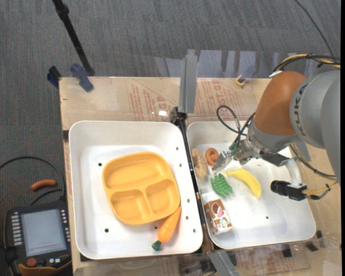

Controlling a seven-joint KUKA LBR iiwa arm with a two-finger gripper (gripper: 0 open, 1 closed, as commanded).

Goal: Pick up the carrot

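A: Start nearest you. What lies at the front of the left bin (80, 154)?

B: Your carrot (169, 226). It lies on the bin floor near the front right corner, orange body angled up to the right, green stub pointing at the front rim. Its upper end touches or just meets the front right corner of the yellow divided plate (140, 186), which sits in the middle of that bin.

A: And the right bin (302, 223)?

B: Near its front left you see a small printed carton (218, 216). Behind it, a green ridged toy (221, 185) with a banana (246, 181) just beside it on the right. Further back by the left wall: a tan piece (199, 161) and an orange ring-shaped item (211, 154).

A: The hand?

B: The hand (225, 158) hangs over the back left of the right bin, above the green toy and near the ring, well apart from your carrot. Whether its fingers are spread or closed, I cannot tell; nothing visibly sits between them.

A: Beyond that?

B: Bare desk (121, 96) behind both bins, then grey carpet (161, 27).
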